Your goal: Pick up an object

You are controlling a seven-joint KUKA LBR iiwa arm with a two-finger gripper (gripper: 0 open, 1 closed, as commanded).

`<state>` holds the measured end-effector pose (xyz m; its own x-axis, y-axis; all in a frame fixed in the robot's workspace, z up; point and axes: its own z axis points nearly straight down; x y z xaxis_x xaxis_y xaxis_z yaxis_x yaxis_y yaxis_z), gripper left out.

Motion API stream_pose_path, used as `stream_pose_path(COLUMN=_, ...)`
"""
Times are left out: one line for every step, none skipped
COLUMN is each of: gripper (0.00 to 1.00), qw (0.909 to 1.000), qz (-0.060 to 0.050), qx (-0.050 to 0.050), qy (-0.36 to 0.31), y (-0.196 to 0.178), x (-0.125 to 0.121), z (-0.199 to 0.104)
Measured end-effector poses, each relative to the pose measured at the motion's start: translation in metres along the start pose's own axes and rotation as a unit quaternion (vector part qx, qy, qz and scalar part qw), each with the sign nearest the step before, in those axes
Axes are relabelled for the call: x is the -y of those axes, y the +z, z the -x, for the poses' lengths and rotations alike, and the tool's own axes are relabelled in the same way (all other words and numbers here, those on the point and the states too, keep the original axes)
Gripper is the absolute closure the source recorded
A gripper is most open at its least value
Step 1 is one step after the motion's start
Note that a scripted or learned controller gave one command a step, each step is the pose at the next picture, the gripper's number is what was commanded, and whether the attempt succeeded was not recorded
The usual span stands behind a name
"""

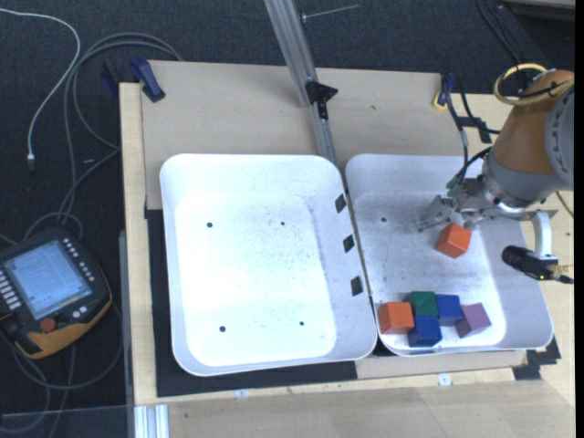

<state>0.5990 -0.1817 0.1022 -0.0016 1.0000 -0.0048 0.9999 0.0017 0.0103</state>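
My gripper (455, 224) hangs over the middle of the right bin (392, 199), reaching in from the right. A tilted orange block (453, 242) sits between its fingertips, and the fingers are shut on the block's upper part. Along that bin's front edge lies a cluster of blocks: another orange one (395, 317), a green one (422, 301), two blue ones (448, 307) (424, 330) and a purple one (474, 318).
The left bin (182, 199) stands beside the right one, their rims touching. A metal post (292, 35) rises at the back between them. The arm's grey and orange wrist (529, 144) covers the right bin's far right corner.
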Motion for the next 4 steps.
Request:
stream_pose_path(gripper=0.0, qw=1.0, qz=-0.007, qx=-0.004, qy=0.0, y=0.002, x=0.024, z=-0.031)
stream_pose_path(gripper=1.0, qw=1.0, qz=-0.005, qx=-0.003, qy=0.0, y=-0.009, x=0.022, z=-0.03)
stream_pose_path(gripper=0.0, qw=1.0, qz=-0.005, qx=-0.003, qy=0.0, y=-0.008, x=0.023, z=-0.03)
stream_pose_path(gripper=0.0, qw=1.0, qz=-0.008, qx=-0.004, qy=0.0, y=0.003, x=0.056, z=-0.06)
